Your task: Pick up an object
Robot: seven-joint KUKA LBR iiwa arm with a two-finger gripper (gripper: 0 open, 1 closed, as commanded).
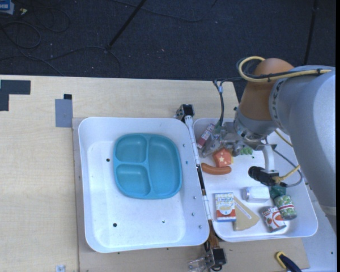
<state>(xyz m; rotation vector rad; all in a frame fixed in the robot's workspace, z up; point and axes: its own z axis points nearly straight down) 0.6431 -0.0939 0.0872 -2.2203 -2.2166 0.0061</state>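
Where the gripper, grip unreadable, hangs, an orange block and sausage crowd beneath.

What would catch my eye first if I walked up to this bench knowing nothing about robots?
Probably the bright blue divided tray, lying alone in the left white bin. Next, the big grey arm with its orange band, reaching in from the right over the right white bin. That bin holds a clutter of small things, among them a sausage and a small carton.
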